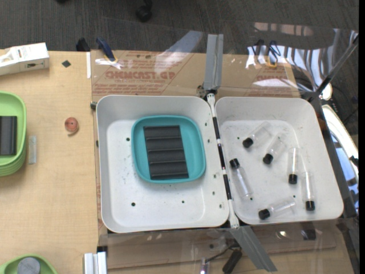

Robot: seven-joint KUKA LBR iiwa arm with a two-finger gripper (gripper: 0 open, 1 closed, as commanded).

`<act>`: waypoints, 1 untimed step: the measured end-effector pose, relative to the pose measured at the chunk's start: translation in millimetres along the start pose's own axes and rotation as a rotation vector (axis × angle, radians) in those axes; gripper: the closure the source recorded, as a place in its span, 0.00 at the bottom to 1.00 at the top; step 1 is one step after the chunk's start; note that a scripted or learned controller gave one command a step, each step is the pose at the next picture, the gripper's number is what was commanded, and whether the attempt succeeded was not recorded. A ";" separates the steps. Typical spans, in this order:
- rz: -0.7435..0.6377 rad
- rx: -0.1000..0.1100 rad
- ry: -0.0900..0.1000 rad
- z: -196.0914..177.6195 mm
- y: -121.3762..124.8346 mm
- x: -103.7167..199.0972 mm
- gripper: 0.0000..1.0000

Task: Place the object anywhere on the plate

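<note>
You cannot tell the pincer's state here. Six clear, round plastic vials with black caps (274, 150) are lying scattered across the right white bin (319, 153). The teal, glossy rounded-square plate (140, 147) is sitting in the left white bin (114, 198), towards its back edge, carrying a black ribbed insert (165, 151). I judge those slick cylinders are risking a roll or a slip under any off-centre pinch.
</note>
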State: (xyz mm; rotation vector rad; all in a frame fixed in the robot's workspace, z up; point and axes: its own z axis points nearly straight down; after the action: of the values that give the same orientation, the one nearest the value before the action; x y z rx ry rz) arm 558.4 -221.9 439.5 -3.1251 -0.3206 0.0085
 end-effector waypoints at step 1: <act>0.006 0.002 0.000 -0.5 -8.9 -45.2 0.00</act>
State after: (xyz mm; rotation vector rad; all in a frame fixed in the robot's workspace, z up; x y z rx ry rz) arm 512.3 -222.4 440.2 -3.1242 -0.3114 0.0094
